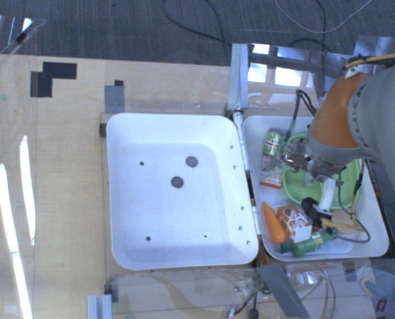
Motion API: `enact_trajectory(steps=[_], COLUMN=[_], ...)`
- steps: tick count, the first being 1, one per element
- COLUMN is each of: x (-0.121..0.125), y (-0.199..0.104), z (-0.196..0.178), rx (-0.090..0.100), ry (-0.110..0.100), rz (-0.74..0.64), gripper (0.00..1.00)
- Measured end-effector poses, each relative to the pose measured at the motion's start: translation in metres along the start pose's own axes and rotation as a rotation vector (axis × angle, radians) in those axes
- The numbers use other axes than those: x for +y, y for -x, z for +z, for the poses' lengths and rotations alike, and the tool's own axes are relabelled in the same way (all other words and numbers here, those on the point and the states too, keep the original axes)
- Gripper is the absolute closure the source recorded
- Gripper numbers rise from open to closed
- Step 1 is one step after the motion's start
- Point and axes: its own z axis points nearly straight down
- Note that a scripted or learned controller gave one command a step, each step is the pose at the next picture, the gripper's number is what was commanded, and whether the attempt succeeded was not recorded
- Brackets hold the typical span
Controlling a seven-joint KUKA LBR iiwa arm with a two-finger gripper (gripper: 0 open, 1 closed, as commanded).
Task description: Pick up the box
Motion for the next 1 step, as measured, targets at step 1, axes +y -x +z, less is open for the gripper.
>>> enact_trajectory(steps=[1], x=[0.0796], y=[-0.0232], z=[0.0100], rx=[-0.008], ry=[-0.076], rz=[0.264], gripper=[0.00])
